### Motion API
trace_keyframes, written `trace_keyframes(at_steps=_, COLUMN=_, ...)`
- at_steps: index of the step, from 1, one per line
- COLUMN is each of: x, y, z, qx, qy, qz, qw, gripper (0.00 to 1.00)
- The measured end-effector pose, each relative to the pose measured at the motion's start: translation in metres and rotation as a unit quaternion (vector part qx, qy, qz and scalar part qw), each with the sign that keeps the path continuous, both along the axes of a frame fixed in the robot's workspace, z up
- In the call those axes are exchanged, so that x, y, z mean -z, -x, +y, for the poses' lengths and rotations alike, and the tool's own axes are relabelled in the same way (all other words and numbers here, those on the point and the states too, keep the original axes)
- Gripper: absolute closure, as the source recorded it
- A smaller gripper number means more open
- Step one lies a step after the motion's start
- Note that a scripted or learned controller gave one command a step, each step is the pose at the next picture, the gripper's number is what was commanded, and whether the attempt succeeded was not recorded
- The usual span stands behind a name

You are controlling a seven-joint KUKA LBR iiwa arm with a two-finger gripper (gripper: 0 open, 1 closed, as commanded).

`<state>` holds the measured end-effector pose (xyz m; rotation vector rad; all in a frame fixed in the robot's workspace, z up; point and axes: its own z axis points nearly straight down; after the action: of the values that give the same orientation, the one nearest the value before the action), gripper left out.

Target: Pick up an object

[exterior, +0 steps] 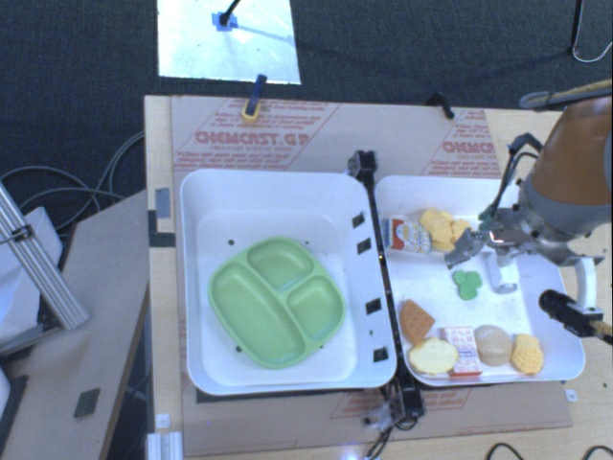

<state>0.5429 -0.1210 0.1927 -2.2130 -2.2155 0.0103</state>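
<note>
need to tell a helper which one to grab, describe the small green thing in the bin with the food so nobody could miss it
Start at the right-hand white bin, the one under the arm. Near its middle, just below the hand, lies a small green piece with a lumpy, clover-like outline. It is the only green item in that bin; its neighbours are yellow, tan or orange foods and a packet.

One fixed overhead camera, slanted down on both bins (pixel 287 185)

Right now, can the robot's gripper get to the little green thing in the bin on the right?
Probably yes. The gripper hangs in the right bin, just above the small green piece. Nothing lies on top of the piece, and the other items sit a little way off.
</note>
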Motion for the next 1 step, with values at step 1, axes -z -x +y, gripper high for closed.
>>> trace_keyframes(at_steps=1, x=-0.0054, y=-0.0025, z=0.0002, qx=-0.001, qy=0.0009, qz=-0.005, qw=1.0, gripper=0.0)
